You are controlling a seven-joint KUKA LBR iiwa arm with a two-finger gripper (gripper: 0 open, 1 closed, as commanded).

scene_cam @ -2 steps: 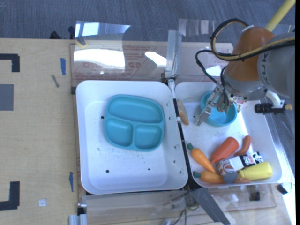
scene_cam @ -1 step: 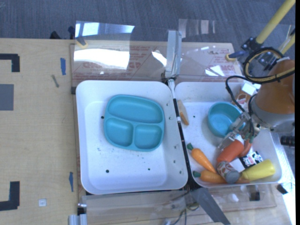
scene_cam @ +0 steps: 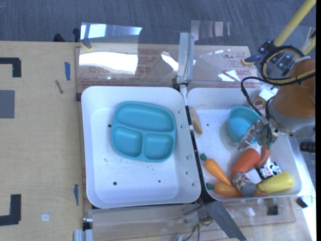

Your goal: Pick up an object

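Carrots (scene_cam: 217,170) + banana (scene_cam: 275,183) in rt bin (scene_cam: 215,115), gripper (scene_cam: 257,137) (grip unclear, maybe blurred) by blue bowl (scene_cam: 241,123).

Bright, even overhead light; strong glare on clear panels (scene_cam: 108,59) behind bins; soft shadows; arm (scene_cam: 296,92) slightly blurred.

A pale wooden bench (scene_cam: 35,149) stands on what looks like grey carpet (scene_cam: 150,6).

camera view: fixed above bench | slanted downward | both bins (scene_cam: 90,134) visible
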